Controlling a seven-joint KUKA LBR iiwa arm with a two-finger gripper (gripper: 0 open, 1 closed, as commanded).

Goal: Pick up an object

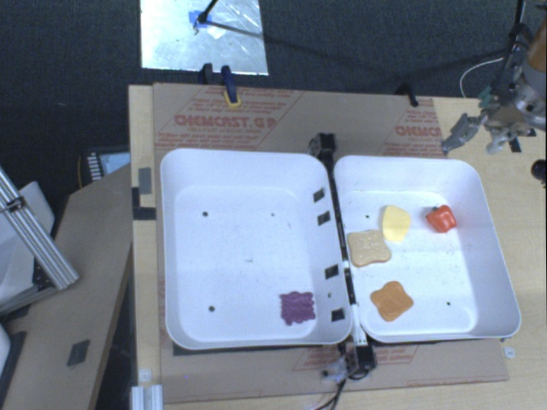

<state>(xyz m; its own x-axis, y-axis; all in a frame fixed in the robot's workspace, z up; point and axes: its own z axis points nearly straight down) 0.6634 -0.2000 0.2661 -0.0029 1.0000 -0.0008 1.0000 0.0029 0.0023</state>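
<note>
My gripper (480,137) hangs at the upper right, above and behind the far right corner of the right bin (491,220). Its two fingers stand spread apart with nothing between them. In the right bin lie a red pepper-like piece (441,219), a pale yellow piece (395,223), a tan toast-like slice (369,248) and an orange piece (391,301). A purple piece (297,307) rests near the front right corner of the left bin (171,254). The gripper is well apart from every object, nearest to the red piece.
The two bins sit side by side on a brown cardboard sheet (256,118), joined by black clips (329,220) along the divider. A shiny metal plate (203,22) lies at the back. Cables (479,71) run near the arm. An aluminium rail (30,237) stands at the left.
</note>
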